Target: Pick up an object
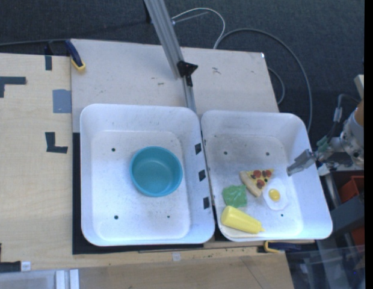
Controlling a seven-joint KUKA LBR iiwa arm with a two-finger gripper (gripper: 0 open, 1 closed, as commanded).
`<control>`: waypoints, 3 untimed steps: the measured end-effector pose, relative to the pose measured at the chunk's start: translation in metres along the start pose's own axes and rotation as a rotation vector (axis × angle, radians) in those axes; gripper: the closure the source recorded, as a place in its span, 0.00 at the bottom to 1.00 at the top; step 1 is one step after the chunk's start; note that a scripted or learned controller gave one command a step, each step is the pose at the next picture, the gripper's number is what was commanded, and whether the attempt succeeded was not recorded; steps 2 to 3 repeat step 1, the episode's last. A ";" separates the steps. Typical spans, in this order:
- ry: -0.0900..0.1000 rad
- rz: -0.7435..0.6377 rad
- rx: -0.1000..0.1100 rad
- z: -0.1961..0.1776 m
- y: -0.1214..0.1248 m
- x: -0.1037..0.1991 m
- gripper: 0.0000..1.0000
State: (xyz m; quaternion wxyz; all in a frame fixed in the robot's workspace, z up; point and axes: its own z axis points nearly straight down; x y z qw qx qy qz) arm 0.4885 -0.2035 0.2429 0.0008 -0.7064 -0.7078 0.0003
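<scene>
Your gripper (299, 163) sits at the right bin's (295, 125) right rim, its grip impossible to tell, while the pizza slice (256, 180) lies just left, beside the fried egg (275, 195).

the left bin (96, 161) has one obstacle, a blue bowl (156, 171) at its middle; bare floor runs all round it to the walls. in the right bin (246, 125) the far half is open floor. its near half is crowded: pizza slice (256, 181), fried egg (275, 196), green piece (234, 195) and yellow piece (240, 220) lie close together with narrow gaps. the end effector (301, 161) sits over the right rim. a slanted pole (165, 29) crosses the far tabletop (126, 71).
</scene>
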 end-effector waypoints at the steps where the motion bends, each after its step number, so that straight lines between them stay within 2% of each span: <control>1: 0.000 0.000 0.000 0.000 0.000 0.000 0.00; 3: 0.000 0.000 0.000 0.000 0.000 0.000 0.00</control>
